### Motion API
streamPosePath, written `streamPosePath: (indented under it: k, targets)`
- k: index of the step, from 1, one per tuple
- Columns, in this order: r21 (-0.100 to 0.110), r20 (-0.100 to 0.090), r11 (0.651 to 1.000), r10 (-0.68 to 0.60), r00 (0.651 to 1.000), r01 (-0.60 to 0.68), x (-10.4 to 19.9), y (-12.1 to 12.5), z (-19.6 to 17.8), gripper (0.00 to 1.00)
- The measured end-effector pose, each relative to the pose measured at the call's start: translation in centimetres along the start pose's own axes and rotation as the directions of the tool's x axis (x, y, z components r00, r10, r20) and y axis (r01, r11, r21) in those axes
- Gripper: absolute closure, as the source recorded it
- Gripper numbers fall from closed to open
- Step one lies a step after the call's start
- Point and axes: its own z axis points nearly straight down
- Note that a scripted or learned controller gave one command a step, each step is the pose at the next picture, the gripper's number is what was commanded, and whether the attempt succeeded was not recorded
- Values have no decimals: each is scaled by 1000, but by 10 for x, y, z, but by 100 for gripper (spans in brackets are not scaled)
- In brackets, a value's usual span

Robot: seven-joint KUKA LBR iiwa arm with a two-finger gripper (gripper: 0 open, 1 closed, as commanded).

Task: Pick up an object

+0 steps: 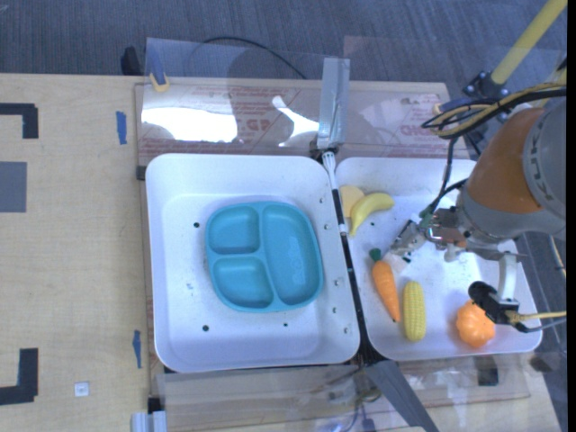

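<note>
Starting on the left, the left bin (pixel 171 268) holds just a blue divided plate (pixel 265 256), sitting flat in the middle, a likely drop-off spot. Across the divider, the right bin (pixel 396 345) has all the pickable stuff: a banana (pixel 369 210) tucked up near the divider, a carrot (pixel 386 288) lying lengthwise below it, a corn cob (pixel 414 310) just beside the carrot, and an orange piece of fruit (pixel 473 324) off in the near right corner. The hand (pixel 412 239) hangs low over the bin between banana and carrot, reaching in from the right; whether it's wide or pinched, I can't tell from here. Nothing's visibly gripped, so I'd say it's lining up on the carrot.
</note>
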Motion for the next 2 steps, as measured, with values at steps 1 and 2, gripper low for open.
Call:
streamPosePath:
  k: [1,2]
  targets:
    - [1,4,999,39,999,-39,2,67,3,0]
    - [-10,-3,999,34,999,-34,8,71,-12,100]
